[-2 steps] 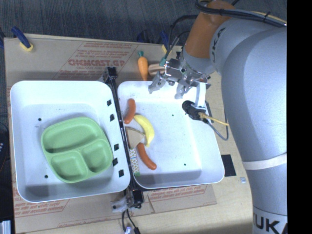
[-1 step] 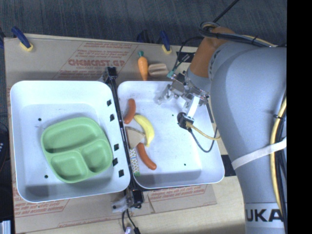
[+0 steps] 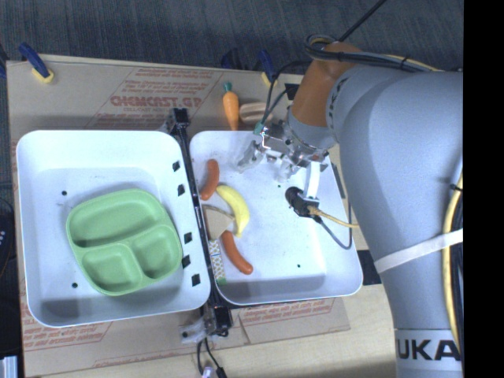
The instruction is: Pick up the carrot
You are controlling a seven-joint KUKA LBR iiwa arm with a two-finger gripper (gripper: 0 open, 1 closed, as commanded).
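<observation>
In the camera view, looking down at a slant, two shallow white bins are sitting side by side on a cardboard-covered bench. The left bin is holding a green divided plate, lying flat with its three compartments facing up. The right bin is holding a banana near its left wall, curving downward, with one orange-red sausage lying just above and left of it and a second sausage lying below it, toward the near wall. A small patterned packet is resting against the divider between the bins, just beside the lower sausage.

The carrot is lying outside both bins, on the cardboard just beyond the far rim of the right bin, its green top pointing away from the bins and its orange body pointing toward the rim.

The grey arm is reaching in from the right, its orange band sitting above the wrist. The jaws are hanging over the far part of the right bin, well apart from the banana and near the carrot without touching it. Whether the jaws are apart or together I cannot tell, since the metal parts are blurring together there. A black cable is dangling from the wrist over the bin floor.
</observation>
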